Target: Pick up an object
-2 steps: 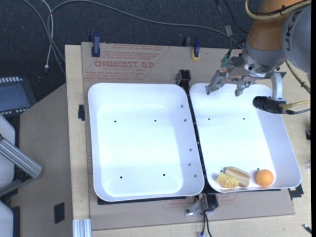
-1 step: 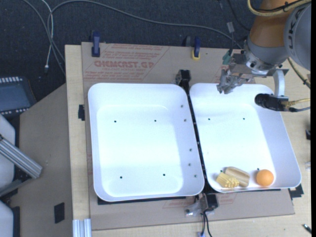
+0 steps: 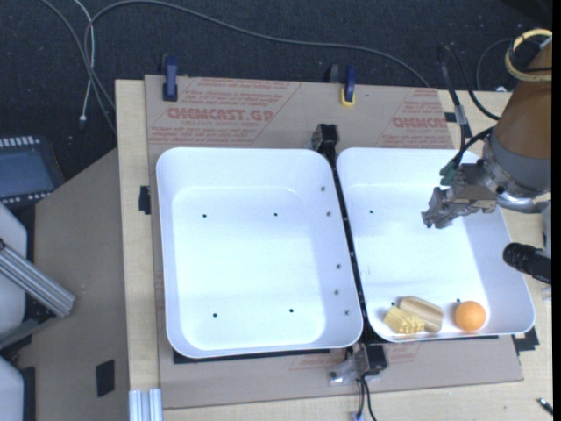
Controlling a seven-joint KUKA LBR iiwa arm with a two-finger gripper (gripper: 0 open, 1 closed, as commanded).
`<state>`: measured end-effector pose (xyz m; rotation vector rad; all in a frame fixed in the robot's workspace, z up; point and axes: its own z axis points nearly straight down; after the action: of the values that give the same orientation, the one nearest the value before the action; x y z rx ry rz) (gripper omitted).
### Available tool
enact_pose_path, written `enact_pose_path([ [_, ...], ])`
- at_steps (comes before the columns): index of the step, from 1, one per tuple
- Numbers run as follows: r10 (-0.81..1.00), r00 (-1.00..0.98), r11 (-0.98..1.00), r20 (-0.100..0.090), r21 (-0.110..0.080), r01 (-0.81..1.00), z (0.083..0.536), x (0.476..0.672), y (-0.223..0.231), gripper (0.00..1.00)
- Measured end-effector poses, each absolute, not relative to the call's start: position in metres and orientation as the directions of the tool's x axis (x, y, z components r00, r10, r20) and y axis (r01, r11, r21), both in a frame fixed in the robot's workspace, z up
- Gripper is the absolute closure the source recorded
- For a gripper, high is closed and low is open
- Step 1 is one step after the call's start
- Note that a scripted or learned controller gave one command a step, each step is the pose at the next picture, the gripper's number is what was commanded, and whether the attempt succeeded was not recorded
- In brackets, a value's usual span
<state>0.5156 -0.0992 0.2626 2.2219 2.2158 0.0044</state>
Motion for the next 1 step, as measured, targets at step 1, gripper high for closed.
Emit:
enact_pose_path([
  [1, 1.000, -0.001, 0.001, -0.001, 0.002, 1.000, 0.2800, 0.5615, -0.1043, 1.00],
])
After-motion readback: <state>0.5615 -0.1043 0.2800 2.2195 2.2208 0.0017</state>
